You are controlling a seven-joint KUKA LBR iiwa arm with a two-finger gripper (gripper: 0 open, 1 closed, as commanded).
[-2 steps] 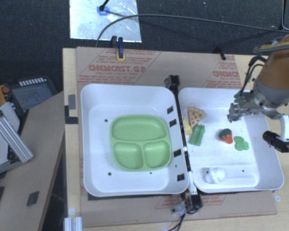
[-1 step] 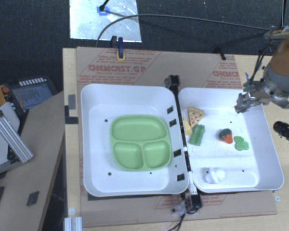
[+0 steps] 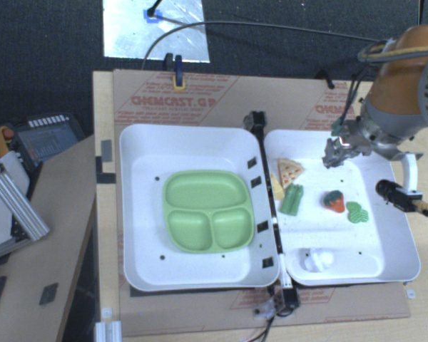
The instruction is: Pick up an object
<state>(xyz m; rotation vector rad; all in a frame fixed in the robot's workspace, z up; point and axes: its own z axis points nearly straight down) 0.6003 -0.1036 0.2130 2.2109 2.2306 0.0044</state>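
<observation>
Camera view. The arm [image 3: 406, 84] enters from the right, orange band uppermost, wrist bent down over the back of the right bin [image 3: 396, 266]. The tool [image 3: 334, 155] hangs above that bin's far part, just right of the pizza slice [image 3: 290, 169] and apart from it. Nothing sits between its fingers; whether they are spread or pressed together I cannot tell, since they show as a small dark blur. The arm's upper part is cut off by the frame's edge.

Count, right bin: five loose items.
- one pizza slice, near the left wall;
- one green stick-shaped piece [image 3: 292, 199], just below the slice;
- one red piece with a green top [image 3: 334, 201], mid-bin, possibly a strawberry;
- one small green leafy piece [image 3: 357, 212], just beside the red one;
- one white item [image 3: 317, 260] near the front wall, hard to make out against the white floor.

A yellow sliver [image 3: 277, 186] by the divider is too small to identify.

Left bin [image 3: 139, 191]: one green tray [image 3: 207, 210] with three compartments.

Both bins rest on the surface [image 3: 221, 95].
</observation>
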